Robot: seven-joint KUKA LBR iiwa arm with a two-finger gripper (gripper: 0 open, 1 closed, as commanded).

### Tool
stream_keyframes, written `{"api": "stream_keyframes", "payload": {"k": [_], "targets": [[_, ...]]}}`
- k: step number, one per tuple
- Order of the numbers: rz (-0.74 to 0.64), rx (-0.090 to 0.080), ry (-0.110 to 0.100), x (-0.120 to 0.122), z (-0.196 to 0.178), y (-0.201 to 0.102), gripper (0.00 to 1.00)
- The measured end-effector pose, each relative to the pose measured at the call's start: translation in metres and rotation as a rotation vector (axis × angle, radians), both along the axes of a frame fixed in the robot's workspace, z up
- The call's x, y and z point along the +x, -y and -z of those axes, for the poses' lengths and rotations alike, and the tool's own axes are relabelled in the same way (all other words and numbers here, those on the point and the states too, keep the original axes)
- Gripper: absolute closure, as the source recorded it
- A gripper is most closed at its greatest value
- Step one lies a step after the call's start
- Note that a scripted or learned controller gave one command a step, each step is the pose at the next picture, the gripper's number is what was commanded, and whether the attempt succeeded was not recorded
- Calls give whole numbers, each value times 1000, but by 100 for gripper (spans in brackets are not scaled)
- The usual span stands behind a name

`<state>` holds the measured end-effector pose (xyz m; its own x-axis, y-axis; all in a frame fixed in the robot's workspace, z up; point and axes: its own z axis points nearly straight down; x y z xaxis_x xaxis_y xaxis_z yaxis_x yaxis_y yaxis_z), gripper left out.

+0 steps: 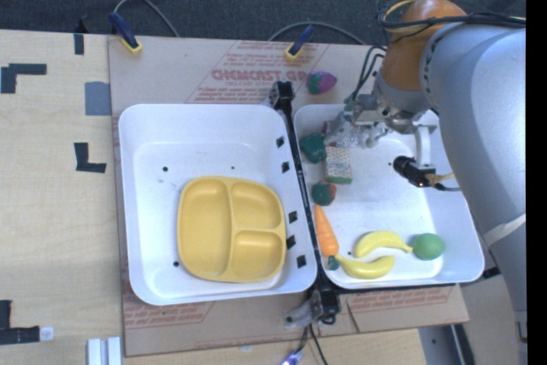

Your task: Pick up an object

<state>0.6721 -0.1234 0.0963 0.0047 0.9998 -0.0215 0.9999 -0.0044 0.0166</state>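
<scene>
My gripper (344,135) hangs low over the back left part of the right bin (453,209), under the orange-banded wrist. Directly below it lies a small speckled block (339,166); whether they touch I cannot tell. A dark green piece (313,148) sits just left of the gripper, and a second dark green piece (323,193) lies nearer the front. An orange carrot (325,232) lies along the bin's left wall. Two yellow bananas (376,244) and a green lime (428,246) rest at the front.
The left bin (137,141) holds a yellow divided plate (231,228). A purple and green toy (321,82) lies on the cardboard behind the bins. Black clips (282,94) sit along the wall between the bins. The arm's bulk covers the right side.
</scene>
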Motion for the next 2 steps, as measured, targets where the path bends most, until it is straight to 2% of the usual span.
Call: {"api": "stream_keyframes", "payload": {"k": [2], "targets": [[1,-2,0,0,0,-1,0]]}}
